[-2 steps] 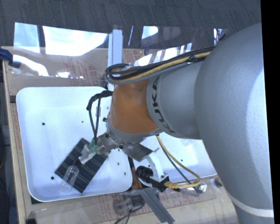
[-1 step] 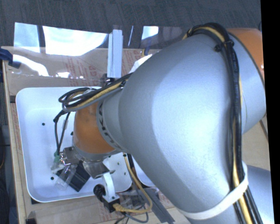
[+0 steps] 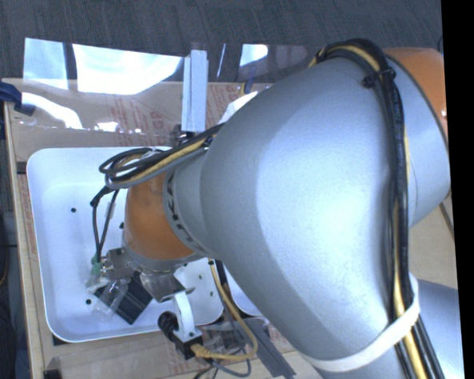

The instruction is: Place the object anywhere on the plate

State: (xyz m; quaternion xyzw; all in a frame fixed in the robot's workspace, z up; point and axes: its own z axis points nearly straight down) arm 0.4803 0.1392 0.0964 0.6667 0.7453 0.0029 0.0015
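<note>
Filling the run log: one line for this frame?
arm: reaching over left bin | gripper: low near bin's front edge, finger state unclear | plate, object: hidden or indistinct | placement: not confirmed

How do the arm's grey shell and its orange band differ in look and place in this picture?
The grey shell is pale, broad and takes up much of the picture's right; the orange band is warm in colour, narrower, and sits lower left, over the left bin. The grey shell lies nearer the camera; the orange band lies deeper, just above the gripper. Both are smooth and rounded, with cables running along them.
</note>
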